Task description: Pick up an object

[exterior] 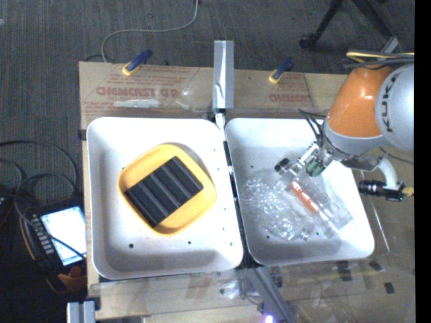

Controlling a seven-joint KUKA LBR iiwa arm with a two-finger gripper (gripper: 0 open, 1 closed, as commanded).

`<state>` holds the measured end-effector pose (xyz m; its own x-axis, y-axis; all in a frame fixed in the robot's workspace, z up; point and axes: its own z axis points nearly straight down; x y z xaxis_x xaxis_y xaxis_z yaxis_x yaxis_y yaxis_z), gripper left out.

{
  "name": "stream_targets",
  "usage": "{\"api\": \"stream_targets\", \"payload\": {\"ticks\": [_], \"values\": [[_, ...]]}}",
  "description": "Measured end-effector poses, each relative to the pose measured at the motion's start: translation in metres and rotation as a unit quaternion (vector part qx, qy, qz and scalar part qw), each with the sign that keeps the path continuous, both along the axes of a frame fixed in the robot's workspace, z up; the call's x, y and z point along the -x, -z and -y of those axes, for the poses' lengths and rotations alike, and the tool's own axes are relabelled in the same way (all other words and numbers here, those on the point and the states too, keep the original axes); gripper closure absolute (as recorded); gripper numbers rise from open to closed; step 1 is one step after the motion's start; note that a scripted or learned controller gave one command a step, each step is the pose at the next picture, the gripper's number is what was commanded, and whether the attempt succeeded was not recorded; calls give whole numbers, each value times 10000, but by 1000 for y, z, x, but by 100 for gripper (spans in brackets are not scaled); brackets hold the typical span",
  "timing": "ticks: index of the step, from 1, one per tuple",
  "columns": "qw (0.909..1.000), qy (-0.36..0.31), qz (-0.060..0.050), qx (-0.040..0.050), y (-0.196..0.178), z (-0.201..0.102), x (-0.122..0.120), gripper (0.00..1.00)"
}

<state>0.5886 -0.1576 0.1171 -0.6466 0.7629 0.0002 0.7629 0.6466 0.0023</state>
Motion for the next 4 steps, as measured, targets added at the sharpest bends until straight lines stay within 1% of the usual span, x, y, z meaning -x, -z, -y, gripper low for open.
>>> {"api": "stream_targets", "payload": {"ticks": [1, 2, 3, 4], "values": [[9999, -153, 1, 1, -5, -36, -11, 0], [9982, 594, 3, 7, -16, -6, -22, 0], [9983, 584, 23, 5, -26, -7, -24, 100], [9959, 907, 0, 4, -41, -11, -22, 100]]}}
